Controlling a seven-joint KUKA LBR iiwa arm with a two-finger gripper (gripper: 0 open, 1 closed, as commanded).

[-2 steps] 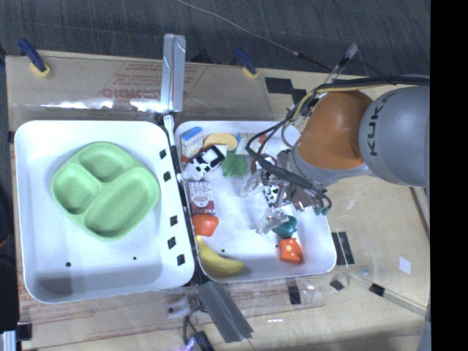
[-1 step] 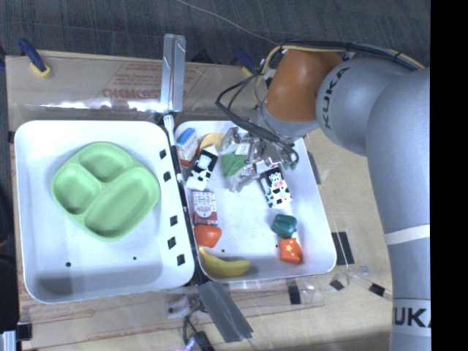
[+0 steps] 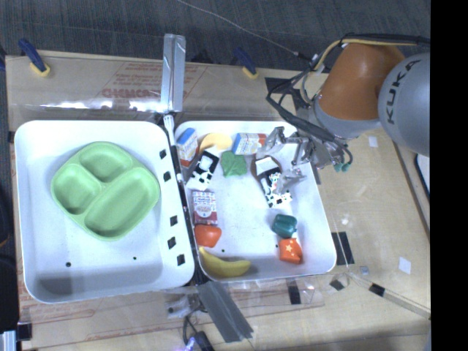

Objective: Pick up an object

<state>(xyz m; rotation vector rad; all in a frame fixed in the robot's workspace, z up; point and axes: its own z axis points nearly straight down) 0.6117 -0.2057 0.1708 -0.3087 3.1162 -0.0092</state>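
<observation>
My gripper hangs over the upper right part of the right bin, below the arm's orange band. Directly under and beside it lie a dark brown item and a black-and-white patterned box. Whether it touches either one is unclear from this angle. Lower in the same bin sit a teal object and an orange carton. A banana lies along the front wall.
The right bin also holds a red tomato-like item, a red-and-white packet, a black-and-white box, a green leafy piece, a yellow item and a small carton. A green divided plate sits in the left bin.
</observation>
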